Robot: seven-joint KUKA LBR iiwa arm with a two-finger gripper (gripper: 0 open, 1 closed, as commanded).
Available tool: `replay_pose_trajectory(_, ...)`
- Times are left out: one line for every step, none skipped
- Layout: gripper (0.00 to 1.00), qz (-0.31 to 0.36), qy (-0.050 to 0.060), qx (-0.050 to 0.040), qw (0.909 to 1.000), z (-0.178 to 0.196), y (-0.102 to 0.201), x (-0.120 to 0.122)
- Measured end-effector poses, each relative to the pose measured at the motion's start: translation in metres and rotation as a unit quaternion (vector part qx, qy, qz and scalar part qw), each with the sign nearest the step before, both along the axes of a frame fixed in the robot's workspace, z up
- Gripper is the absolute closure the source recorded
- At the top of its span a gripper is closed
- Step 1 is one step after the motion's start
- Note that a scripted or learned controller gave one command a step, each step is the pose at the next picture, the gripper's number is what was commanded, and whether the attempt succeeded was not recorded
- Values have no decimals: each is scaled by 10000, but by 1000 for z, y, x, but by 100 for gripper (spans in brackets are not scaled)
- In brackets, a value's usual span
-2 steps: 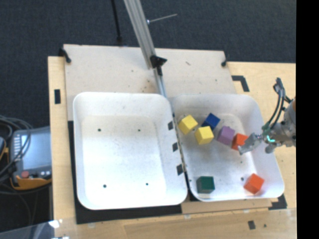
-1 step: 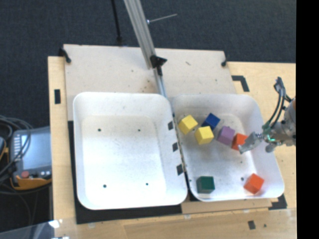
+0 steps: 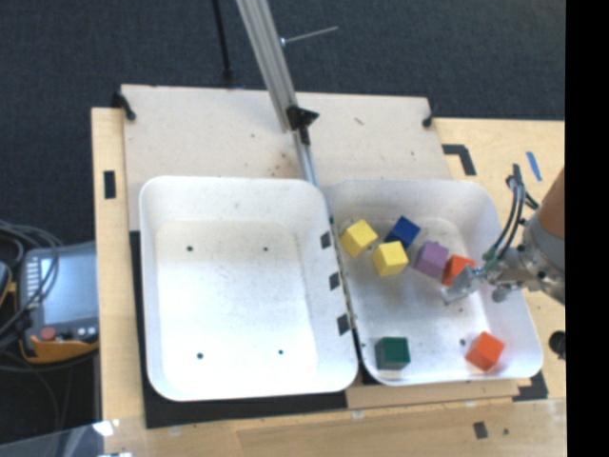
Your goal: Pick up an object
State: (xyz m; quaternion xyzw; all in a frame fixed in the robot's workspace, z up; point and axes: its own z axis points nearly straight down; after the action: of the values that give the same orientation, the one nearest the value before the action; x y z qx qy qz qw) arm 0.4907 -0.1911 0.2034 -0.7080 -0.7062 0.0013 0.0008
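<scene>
Claw (image 3: pixel 463 284) low in right bin (image 3: pixel 447 194), beside orange block (image 3: pixel 458 268); finger spread and hold impossible to tell. Advice: centre over block before closing.

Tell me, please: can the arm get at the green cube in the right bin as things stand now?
Probably yes. The green cube sits alone near the right bin's front-left corner, apart from the other cubes. The gripper is over the same bin. The bin's walls beside it may crowd the jaws.
</scene>
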Motion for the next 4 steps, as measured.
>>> replay_pose_trajectory(0, 4, 9, 3, 10000, -57, 6, -7)
replay_pose_trajectory(0, -1, -29, -14, 10000, -107, 4, -6)
replay_pose_trajectory(100, -35, -55, -5, 10000, -94, 4, -4)
replay_pose_trajectory(100, 32, -56, -12, 10000, -30, 5, -1)
